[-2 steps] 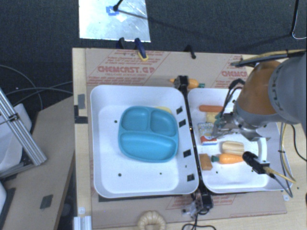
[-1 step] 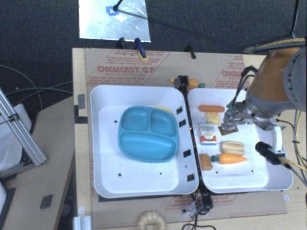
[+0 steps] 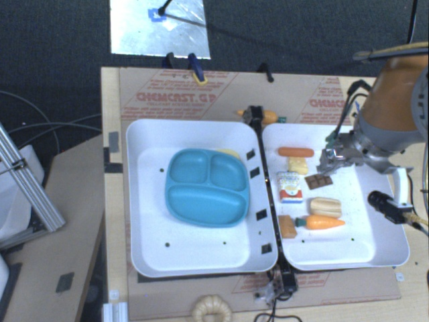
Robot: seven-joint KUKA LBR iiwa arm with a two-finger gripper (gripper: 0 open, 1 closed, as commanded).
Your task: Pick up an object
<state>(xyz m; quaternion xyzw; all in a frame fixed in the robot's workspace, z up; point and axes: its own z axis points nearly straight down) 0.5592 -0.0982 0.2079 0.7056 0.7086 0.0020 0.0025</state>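
Observation:
The right bin holds several toy foods: a sausage, a yellow cheese piece, a small red-and-white carton, a brown chocolate bar, a bread roll, a carrot and a cracker. My gripper hangs low over the bin's upper middle, just above and right of the chocolate bar and right of the sausage. Nothing visibly sits in it.
The left bin carries a blue divided plate with a yellow item peeking out behind it. A small orange object lies beyond the bins' far rim. The grey arm covers the right bin's far right corner.

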